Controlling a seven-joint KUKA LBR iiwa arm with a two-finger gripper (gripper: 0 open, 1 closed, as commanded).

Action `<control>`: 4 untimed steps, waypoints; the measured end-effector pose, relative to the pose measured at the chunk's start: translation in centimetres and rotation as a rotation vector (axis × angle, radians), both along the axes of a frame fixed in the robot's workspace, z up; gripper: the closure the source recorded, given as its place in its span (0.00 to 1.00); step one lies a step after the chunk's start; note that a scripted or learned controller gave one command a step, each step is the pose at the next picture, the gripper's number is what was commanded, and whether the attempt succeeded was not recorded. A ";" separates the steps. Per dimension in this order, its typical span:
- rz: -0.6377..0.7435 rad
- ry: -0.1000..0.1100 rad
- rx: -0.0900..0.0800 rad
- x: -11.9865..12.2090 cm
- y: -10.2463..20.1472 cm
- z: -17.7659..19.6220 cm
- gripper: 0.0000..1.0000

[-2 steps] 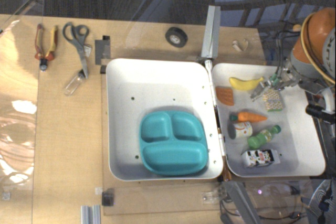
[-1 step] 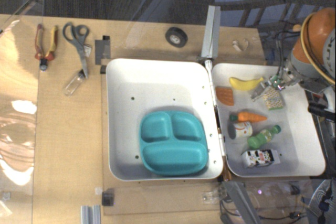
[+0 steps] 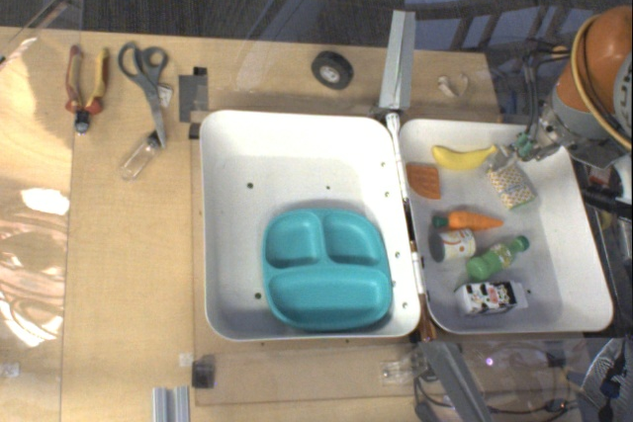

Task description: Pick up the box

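— Where do we find the box?
— In the right bin, far corner, tilted, touching the pincer; we cannot tell its grip.
— Count?
— We note one box, banana, carrot, green bottle, teal tray.

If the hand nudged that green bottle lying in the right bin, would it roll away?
Probably. The green bottle looks rounded and lies on its side, so it may roll a little. The carrot and small box lie close by and might stop it. It looks small, likely light.
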State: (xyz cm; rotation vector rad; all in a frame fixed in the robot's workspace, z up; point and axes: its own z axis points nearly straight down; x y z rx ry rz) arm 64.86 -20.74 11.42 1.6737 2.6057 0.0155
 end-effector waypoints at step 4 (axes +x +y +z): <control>0.320 0.041 0.007 0.6 0.2 -2.7 0.00</control>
